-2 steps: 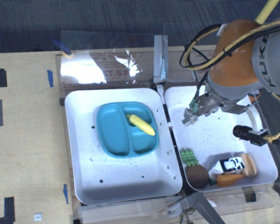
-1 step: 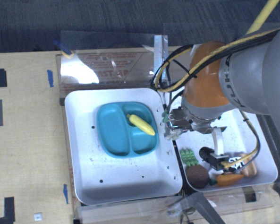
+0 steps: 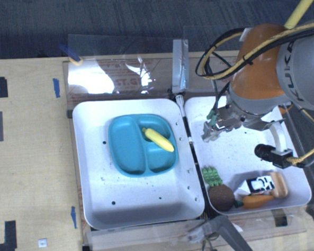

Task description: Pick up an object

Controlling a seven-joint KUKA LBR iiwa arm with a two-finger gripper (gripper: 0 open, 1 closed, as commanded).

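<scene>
Camera view: arm bends over the right bin (image 3: pixel 304 185), hand (image 3: pixel 213 128) hanging above it; finger state unclear.

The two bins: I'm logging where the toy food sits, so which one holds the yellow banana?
The left bin. Its blue divided plate carries the banana; the right bin holds the brown, green and orange items, with the gripper above it.

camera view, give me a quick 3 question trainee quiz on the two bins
1. True or false: the banana lies on the blue tray.
2. Which bin does the gripper hang over: A left bin, B right bin?
3. Fill in: the brown ball sits at the right bin's near-____ corner.

Key: 1 true; 2 B; 3 left.
</scene>
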